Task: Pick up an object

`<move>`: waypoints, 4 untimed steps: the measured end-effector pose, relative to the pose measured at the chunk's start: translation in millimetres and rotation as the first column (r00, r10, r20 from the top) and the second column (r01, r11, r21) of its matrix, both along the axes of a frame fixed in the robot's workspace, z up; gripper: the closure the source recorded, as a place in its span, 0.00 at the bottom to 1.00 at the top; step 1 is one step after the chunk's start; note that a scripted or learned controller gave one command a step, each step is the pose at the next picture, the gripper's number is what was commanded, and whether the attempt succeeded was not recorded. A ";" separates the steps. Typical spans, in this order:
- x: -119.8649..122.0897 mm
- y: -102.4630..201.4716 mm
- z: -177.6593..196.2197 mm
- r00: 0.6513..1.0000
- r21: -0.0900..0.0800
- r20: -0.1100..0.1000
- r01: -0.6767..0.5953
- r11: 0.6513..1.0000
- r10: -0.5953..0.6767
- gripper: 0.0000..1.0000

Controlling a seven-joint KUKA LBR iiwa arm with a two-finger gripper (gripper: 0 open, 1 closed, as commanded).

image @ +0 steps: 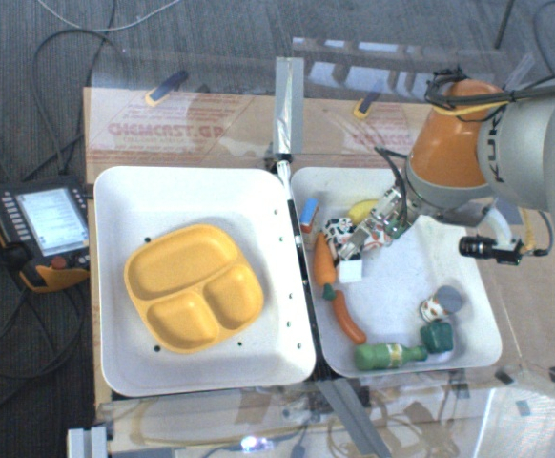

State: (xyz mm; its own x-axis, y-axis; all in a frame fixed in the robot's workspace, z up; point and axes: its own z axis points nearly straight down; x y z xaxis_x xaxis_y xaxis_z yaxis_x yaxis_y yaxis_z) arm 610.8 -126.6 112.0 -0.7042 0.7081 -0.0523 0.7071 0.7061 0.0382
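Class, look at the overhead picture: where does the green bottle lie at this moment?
The green bottle lies on its side in the right bin, near its front edge, between the orange sausage and the dark green cup.

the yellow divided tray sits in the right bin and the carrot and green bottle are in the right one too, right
Not quite: the camera view shows the yellow tray in the left bin. The carrot and green bottle are indeed in the right bin.

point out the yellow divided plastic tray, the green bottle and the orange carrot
yellow divided plastic tray (194, 286), camera view, on the ridge where its three compartments meet
green bottle (390, 355), camera view, on the middle of its body, lying in the right bin
orange carrot (325, 262), camera view, on its thick orange middle
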 end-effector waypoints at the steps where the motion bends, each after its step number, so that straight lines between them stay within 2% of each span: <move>1: 1.8 4.4 16.0 1.000 0.011 -0.004 -0.003 1.000 0.003 1.00; 2: 1.0 4.4 14.5 1.000 0.012 -0.006 -0.002 1.000 0.003 0.00; 3: 39.0 -20.0 -1.0 0.997 0.011 -0.035 -0.074 0.997 0.075 0.00; 4: 36.7 -21.1 4.1 0.998 -0.004 -0.010 -0.068 0.998 0.068 1.00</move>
State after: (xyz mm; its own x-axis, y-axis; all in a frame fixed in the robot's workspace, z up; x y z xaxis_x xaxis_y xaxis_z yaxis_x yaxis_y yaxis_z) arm 647.5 -147.7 116.1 -0.7515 0.6580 -0.0478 0.6574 0.7530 0.0287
